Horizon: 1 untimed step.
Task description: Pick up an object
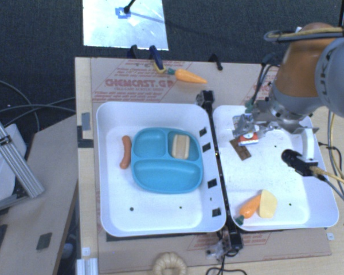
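A pale ring (171, 263) lies at the counter's near edge. The hand (247, 132) hangs low in the right bin (321, 211) over a brown card (240, 149); its grip I cannot tell, so nothing looks lifted. Orange piece (249, 206) and yellow wedge (268, 204) share that bin; the left bin (112, 211) holds a blue plate (160, 173).

Bins (160, 225) white; divided plate (160, 176) light blue; sausage (125, 152) orange-red; bread slice (180, 146) tan; carrot (189, 77) orange, green tip; cheese wedge (268, 204) pale yellow; arm (309, 67) grey, orange band.
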### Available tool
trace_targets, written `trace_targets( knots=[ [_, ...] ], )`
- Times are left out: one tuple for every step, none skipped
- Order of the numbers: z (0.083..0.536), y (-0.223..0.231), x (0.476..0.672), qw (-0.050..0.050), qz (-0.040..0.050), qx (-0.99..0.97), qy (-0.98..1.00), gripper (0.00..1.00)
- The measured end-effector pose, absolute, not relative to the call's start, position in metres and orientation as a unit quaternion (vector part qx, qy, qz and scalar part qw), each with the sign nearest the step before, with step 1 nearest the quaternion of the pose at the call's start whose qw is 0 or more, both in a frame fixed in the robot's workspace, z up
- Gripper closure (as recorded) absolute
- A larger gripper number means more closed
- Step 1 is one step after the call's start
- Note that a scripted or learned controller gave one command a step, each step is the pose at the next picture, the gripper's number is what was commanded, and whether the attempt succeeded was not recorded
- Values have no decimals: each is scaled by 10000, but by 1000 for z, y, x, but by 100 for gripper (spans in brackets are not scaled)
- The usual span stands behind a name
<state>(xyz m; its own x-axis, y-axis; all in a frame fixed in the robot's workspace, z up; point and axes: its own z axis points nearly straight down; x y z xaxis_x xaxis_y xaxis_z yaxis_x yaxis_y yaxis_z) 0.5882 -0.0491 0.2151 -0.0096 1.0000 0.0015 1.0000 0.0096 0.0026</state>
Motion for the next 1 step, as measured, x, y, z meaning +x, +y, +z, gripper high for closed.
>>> trace_targets(
  knots=[
    [228,9,603,3,23,7033,7109,100]
  ],
)
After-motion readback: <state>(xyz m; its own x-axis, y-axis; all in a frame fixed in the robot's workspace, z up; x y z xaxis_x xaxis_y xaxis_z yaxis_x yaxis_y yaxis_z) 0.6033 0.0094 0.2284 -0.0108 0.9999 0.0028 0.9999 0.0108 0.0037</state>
